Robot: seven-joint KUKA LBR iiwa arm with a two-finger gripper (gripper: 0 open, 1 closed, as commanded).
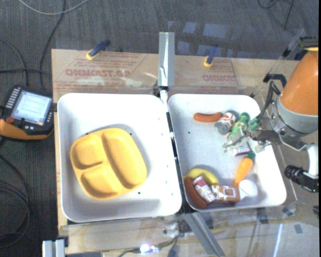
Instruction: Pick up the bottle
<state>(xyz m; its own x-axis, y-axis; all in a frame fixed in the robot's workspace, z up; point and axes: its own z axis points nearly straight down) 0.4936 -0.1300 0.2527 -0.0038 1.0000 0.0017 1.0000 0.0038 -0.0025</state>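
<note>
Over on the right side of the desk (pixel 96 71), the arm (pixel 302 98) reaches into the right bin (pixel 203 143) with its fingers (pixel 245 138) down in a little pile of stuff near the bin's far right part. Honestly can't tell how far apart they are or whether anything is pinched between them, it's too small and cluttered right there.

The bottle (pixel 209 191) looks like the dark brownish-red one with a white and red label, lying on its side along the near edge of that same bin, well apart from the fingers. A yellow banana-ish thing (pixel 200 174) sits just behind it, touching or nearly so, and a white round thing (pixel 247 188) is at its right end.

Other bits in that bin: an orange carrot (pixel 244 168) lying at a slant just below the fingers, a sausage (pixel 207 117) near the far wall, and a crushed can (pixel 225 123) beside it.

The left bin (pixel 75 108) holds 1 yellow divided tray (pixel 108 161) with 3 compartments.
</note>
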